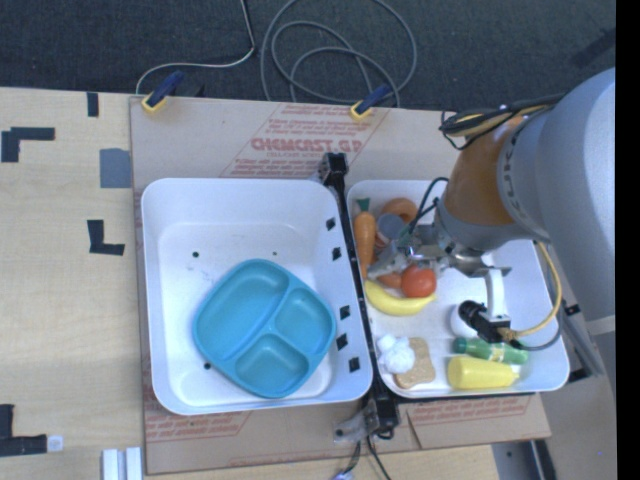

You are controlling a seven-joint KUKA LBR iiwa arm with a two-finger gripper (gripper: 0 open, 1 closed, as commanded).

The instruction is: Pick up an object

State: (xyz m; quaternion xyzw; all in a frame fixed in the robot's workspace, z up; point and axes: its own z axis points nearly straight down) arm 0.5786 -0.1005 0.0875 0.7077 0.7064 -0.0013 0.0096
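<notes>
Presently the arm point(520, 183) reaches in from the right over the right bin point(545, 363), and its claw point(400, 255) sits low among the toy food at that bin's left side, close to the divider between the bins. Whether the claw is released or clenched cannot be told; the wrist hides it. The likely target lies directly at the claw: a tomato point(419, 281) touching a banana point(396, 299), with a carrot point(365, 236) just beside the wall. Judged from this, a good pick calls for the claw to centre over one item only, preferably the tomato, since it sits on top and is round, and to close before lifting straight up. A grip that straddles tomato and banana is likely to slip. Room is tight on the left, where the bin wall and carrot crowd the claw; the lower part of the bin holds a cracker point(417, 363), a white ball point(395, 348) and a yellow pepper point(482, 372), well apart. The left bin point(165, 218) holds a blue divided plate point(263, 326), with open floor around it.
</notes>
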